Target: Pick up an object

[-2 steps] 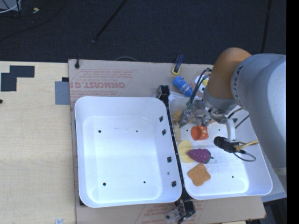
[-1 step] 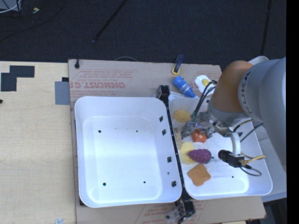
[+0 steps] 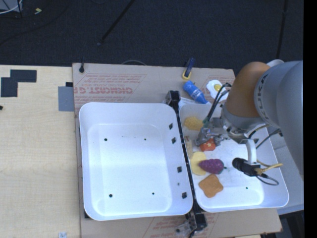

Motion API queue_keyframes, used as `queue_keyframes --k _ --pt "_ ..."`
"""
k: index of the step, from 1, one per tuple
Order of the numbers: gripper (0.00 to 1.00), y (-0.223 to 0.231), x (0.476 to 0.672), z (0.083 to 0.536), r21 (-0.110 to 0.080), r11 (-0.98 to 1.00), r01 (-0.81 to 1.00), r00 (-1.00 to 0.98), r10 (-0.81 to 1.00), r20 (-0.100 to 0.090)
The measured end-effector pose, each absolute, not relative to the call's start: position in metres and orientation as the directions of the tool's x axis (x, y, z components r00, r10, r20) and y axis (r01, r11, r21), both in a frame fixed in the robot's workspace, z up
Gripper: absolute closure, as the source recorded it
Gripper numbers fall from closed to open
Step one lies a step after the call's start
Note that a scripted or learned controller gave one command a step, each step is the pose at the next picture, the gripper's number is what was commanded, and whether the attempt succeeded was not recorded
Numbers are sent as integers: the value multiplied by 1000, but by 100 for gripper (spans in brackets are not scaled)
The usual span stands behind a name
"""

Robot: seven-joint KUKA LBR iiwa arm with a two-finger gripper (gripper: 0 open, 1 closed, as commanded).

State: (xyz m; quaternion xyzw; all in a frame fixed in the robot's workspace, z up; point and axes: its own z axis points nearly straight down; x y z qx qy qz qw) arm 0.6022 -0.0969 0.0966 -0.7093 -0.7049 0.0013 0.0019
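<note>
We judge the pick to be in its early part: nothing is lifted, and every object we can see lies in or beside the right bin [image 3: 245, 195] at the right of the frame. The end effector [image 3: 210, 135] is low in that bin's upper middle, just above a small red object [image 3: 208, 146], close enough that the two may be touching, though we cannot say for sure. We cannot tell whether the end effector is apart or together, since its tip is lost against the clutter, and we see nothing clamped in it.

The red object looks the likeliest target. Just below it in the frame lie a purple lump [image 3: 213, 165] and, touching that on its left, a pale yellow piece [image 3: 197, 162]; an orange piece [image 3: 211, 186] sits lower again, and another yellow piece [image 3: 192, 123] lies up and to the left. A blue object [image 3: 194, 92] rests by the bin's upper edge. What is left, as we read it, is the closing, the lift and proof that something comes up.

The arm [image 3: 257, 98] enters from the right of the frame, its orange band bulking above the wrist, and bends down and leftward into the bin. The left bin [image 3: 129, 157] stands beside it on the cardboard sheet [image 3: 124, 86] that covers the table [image 3: 34, 157].
</note>
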Motion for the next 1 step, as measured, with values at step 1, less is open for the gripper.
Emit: queue_keyframes --k 1 --pt "100 -16 567 187 -7 -2 1000 2 1000 1"
